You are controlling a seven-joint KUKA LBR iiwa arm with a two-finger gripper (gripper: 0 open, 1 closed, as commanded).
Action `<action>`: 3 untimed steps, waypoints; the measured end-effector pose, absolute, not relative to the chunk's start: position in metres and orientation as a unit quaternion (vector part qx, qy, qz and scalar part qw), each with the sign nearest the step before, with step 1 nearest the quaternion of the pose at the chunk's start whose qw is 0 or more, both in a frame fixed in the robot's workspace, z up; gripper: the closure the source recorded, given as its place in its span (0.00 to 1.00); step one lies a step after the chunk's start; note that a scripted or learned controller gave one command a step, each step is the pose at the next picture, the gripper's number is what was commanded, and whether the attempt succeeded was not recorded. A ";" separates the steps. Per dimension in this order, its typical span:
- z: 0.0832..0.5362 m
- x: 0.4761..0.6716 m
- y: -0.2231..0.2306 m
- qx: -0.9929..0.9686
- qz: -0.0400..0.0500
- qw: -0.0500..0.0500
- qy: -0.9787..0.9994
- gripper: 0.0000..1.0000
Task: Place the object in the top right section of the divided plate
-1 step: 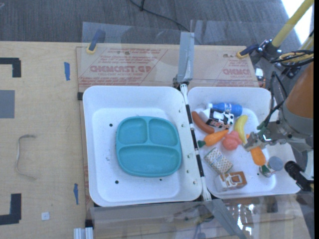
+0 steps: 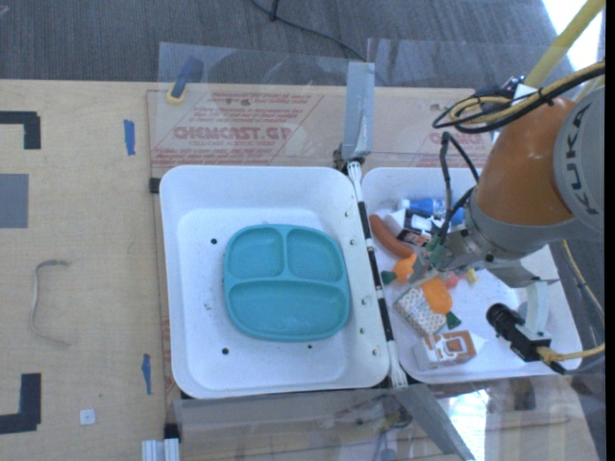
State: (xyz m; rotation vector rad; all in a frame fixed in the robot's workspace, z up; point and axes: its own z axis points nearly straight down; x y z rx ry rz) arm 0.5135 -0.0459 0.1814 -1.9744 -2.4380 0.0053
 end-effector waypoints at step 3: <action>0.212 0.591 0.074 -0.589 0.001 0.000 -0.808 0.00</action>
